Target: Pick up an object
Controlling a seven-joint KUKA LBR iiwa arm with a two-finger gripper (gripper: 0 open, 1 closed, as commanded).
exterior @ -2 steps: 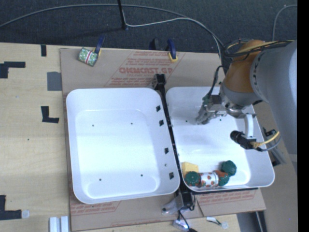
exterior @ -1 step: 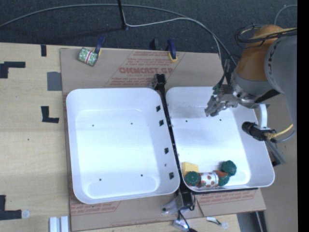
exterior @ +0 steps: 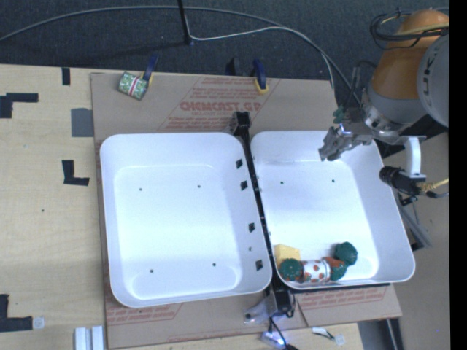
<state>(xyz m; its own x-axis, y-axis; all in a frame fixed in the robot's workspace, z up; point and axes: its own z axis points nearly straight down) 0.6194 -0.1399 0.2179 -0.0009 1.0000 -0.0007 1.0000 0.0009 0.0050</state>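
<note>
Cardboard (exterior: 211, 108) is being used as a liner under both bins on the bench (exterior: 44, 217), and red print on it is being shown near the far edge; it seems to read "CHEMCAST G.P.", though the letters are small. The left bin (exterior: 175, 217) and the right bin (exterior: 328, 203) are being kept side by side, touching along a dark clamped seam. The objects are being gathered at the near edge of the right bin: a yellow block (exterior: 287, 252), a green round piece (exterior: 291, 269), a white can with red spots (exterior: 315, 270) lying on its side, and another green round piece (exterior: 346, 253). No label on them can be read. The hand (exterior: 334, 146) is being held above the far right corner of the right bin, well apart from the objects; whether it is released or clenched cannot be told. A small green patterned packet (exterior: 133, 84) is lying on the cardboard's far left corner.
</note>
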